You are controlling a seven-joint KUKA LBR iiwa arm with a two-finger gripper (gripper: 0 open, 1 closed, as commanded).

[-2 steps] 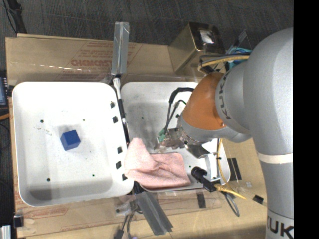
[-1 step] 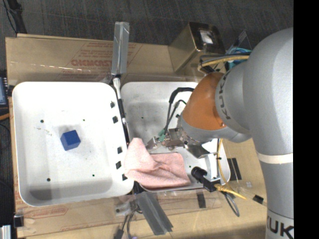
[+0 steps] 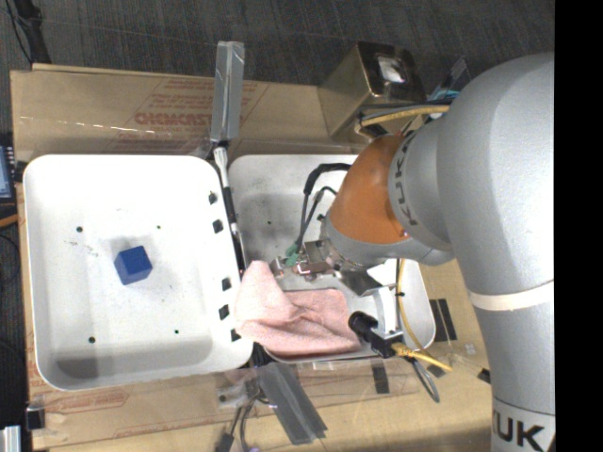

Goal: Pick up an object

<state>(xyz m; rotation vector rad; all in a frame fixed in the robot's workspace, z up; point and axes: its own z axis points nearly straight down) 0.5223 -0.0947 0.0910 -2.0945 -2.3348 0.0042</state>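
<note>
A blue cube [image 3: 133,264] lies alone in the left bin [image 3: 57,196], left of its middle. A pink cloth [image 3: 287,316] is crumpled in the near left part of the right bin [image 3: 273,182], one fold draped over the wall between the bins. My gripper [image 3: 300,264] hangs low in the right bin, just above the cloth's far edge. The wrist and the orange band cover its fingers, and nothing shows between them.
A cardboard sheet [image 3: 122,102] lies behind the bins. A grey bar [image 3: 226,92] rises at the divider's far end, and a brown box [image 3: 372,83] stands behind the right bin. The arm's big grey body covers the right bin's right side.
</note>
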